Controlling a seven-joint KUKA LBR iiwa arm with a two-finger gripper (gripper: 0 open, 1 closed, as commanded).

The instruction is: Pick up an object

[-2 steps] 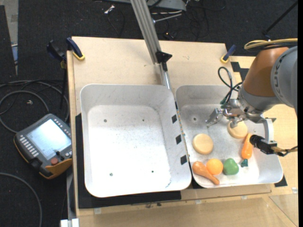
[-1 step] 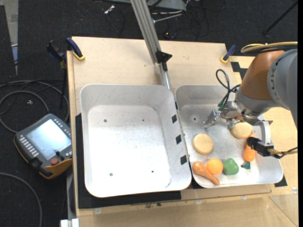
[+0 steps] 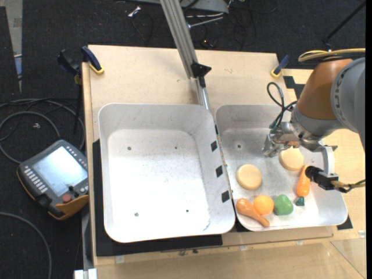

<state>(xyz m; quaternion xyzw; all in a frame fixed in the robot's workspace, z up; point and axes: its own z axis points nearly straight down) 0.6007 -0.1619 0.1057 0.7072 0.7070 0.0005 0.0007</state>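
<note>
Camera view: wooden bench (image 3: 244,68) on dark cabled floor, twin white bins (image 3: 157,121), end effector (image 3: 274,145) state indiscernible.

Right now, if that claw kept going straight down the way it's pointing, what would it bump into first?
Probably the bare floor of the right bin. The gripper points down beside the pale round piece, seemingly just left of it, though depth is hard to judge from this angle.

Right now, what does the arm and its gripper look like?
The arm is bulky and rounded, grey with a wide orange band above the wrist. A black cable loops beside it. The gripper is small, grey metal.
</note>
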